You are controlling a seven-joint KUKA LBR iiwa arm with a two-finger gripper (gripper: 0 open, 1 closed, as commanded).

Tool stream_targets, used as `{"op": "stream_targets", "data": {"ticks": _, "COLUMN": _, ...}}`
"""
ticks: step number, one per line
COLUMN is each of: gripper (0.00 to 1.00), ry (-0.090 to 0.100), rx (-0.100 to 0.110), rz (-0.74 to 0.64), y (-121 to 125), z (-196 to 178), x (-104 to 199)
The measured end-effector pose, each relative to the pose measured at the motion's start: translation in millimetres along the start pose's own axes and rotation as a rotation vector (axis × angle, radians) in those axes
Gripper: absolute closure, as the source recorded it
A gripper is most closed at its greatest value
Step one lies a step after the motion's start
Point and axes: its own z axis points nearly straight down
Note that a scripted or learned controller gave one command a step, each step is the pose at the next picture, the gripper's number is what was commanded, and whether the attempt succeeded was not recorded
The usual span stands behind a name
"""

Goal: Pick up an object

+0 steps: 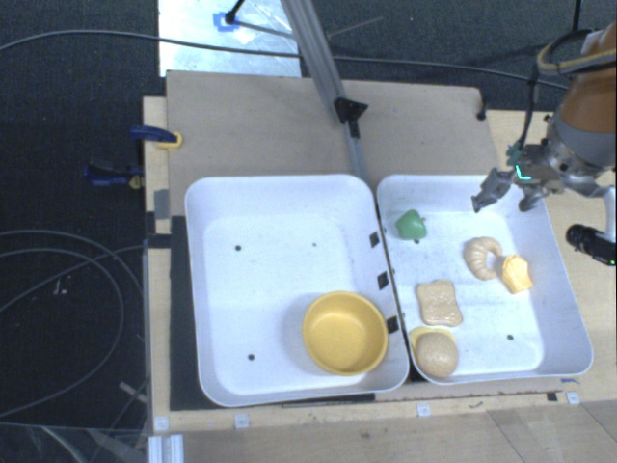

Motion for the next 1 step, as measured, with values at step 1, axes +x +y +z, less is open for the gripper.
{"op": "stream_targets", "data": {"ticks": 1, "gripper": 0.0, "ry": 0.0, "rx": -0.001, "rz": 0.0, "y": 0.3, "z": -0.6, "x": 0.0}}
